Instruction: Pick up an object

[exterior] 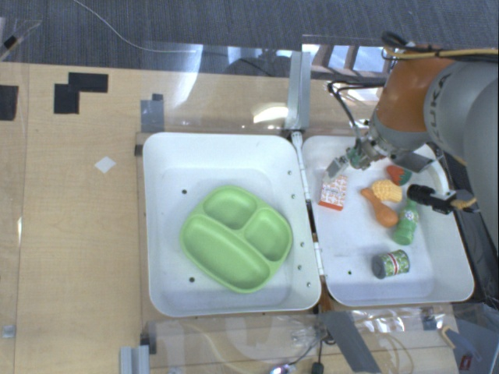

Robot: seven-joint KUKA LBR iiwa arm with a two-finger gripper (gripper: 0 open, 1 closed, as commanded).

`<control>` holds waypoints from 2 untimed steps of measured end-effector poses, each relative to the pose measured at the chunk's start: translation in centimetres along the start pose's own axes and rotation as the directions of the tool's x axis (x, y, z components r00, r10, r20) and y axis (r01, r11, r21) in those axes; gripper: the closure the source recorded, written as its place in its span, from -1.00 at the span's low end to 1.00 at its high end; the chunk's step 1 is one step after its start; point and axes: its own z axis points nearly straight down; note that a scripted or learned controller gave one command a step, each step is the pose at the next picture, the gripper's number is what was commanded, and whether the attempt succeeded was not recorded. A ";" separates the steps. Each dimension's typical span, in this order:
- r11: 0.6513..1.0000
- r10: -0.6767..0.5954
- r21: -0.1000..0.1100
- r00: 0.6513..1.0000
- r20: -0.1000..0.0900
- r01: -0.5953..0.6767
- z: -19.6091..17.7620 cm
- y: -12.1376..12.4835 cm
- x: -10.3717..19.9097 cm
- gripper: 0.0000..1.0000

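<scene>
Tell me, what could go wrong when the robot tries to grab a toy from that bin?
The gripper hangs over the right bin, near the small carton, which lies flat and might slip away. The orange toy, yellow one and green bottle crowd together, so it might bump neighbours. The can lies sideways and could roll.

Green divided plate (237,238), left bin (160,209).
</scene>
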 end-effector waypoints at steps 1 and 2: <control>0.996 -0.086 -0.005 0.996 0.002 0.086 -0.1 -0.6 0.5 -1.00; 0.984 0.178 -0.007 0.984 -0.002 -0.178 -0.2 -3.1 1.4 -1.00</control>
